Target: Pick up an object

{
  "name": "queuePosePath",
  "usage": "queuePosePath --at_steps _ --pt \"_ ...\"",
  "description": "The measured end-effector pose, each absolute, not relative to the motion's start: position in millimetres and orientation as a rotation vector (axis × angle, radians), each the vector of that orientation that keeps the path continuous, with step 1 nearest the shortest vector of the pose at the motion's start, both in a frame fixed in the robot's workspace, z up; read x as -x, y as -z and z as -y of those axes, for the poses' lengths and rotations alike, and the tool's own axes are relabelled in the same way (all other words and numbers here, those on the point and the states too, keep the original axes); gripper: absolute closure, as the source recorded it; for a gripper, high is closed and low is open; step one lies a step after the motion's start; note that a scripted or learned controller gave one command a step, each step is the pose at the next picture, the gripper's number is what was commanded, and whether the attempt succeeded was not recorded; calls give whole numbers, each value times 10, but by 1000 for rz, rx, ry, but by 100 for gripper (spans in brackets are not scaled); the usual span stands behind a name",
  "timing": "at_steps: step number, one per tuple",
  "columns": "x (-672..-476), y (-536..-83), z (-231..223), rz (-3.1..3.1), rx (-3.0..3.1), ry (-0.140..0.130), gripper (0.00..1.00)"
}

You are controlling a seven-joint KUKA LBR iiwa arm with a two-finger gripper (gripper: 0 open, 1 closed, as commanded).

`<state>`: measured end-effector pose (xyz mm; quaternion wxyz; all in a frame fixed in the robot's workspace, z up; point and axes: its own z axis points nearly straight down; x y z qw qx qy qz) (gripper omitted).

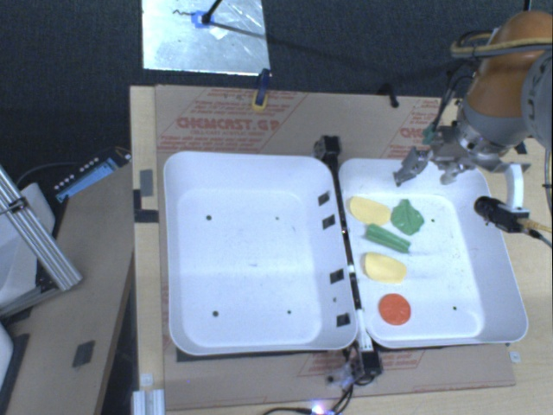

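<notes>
Gripper (429, 168) over right bin (492, 275) far edge, fingers apart, nothing between. Arm (510, 76) cut off at frame's right. Green leafy piece (407, 217) near far edge; shape blurry.

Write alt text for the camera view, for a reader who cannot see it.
A grey and orange robot arm holds its gripper open above the far edge of the right white bin, gripping nothing. That bin holds two yellow pieces, a green leafy piece, a green stick and a red disc. The left white bin sits alongside.
</notes>
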<state>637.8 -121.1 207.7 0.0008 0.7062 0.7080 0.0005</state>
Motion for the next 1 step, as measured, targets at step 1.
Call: queuePosePath --at_steps 1 --pt "-6386 -2188 1208 -2225 -2214 -5 100"
